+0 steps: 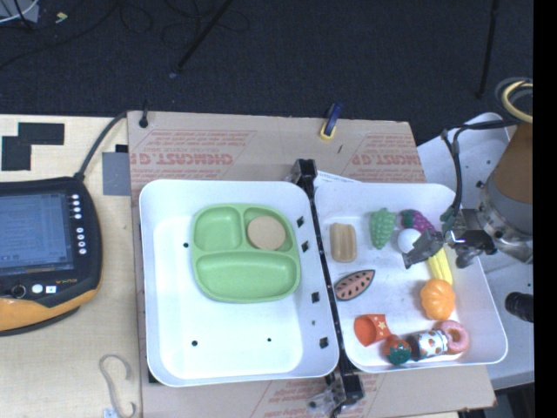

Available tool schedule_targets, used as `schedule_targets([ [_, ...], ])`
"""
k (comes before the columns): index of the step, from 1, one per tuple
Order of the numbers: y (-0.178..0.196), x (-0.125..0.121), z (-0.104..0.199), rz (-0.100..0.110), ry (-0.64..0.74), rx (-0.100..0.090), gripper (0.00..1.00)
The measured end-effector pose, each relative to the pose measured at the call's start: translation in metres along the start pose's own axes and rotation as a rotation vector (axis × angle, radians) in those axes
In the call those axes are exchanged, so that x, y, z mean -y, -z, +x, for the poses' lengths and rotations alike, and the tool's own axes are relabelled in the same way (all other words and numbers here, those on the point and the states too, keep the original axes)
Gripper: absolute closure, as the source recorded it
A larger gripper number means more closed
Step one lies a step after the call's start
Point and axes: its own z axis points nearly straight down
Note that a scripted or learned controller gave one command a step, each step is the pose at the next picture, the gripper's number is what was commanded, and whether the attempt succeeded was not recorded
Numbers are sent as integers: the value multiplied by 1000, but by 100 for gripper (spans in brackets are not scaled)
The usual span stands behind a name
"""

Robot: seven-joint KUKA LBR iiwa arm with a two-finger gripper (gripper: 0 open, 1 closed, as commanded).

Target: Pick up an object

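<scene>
A pale wooden bench (pixel 52 355) fills the lower frame, with dark carpeted floor and loose cables across the top. A sheet of brown cardboard (pixel 261 151) lies on the bench under two shallow white bins; it carries reddish printed lettering, seen upside down and mirrored, which I cannot read with confidence. A blue and yellow clamp (pixel 330 122) grips the cardboard's upper edge. At the left edge sits a grey and orange control pendant (pixel 43 251) with a lit screen whose text is too small to read, and black shapes mark the bench at upper left. The left bin (pixel 165 338) holds a green divided plate (pixel 235 273) with a tan round cookie (pixel 265 232) in its upper right compartment. The right bin (pixel 487 342) holds toy foods: a tan bread piece (pixel 344 242), green grapes (pixel 381 227), a watermelon slice (pixel 353 284), a yellow corn cob (pixel 439 266), an orange fruit (pixel 438 299), a red cup (pixel 372 329), a pink doughnut (pixel 453 338) and a small bottle (pixel 426 345) beside it at the bin's lower right. The gripper (pixel 435 244) reaches in from the right, over the upper right part of that bin, just above the corn and near a purple and white item (pixel 416 225); whether its fingers are apart or closed, or have hold of anything, I cannot tell.
</scene>
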Motion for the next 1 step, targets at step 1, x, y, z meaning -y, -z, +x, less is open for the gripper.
schedule_targets([
  [1, 4, -1, 0, -7, 1, 1, 0],
])
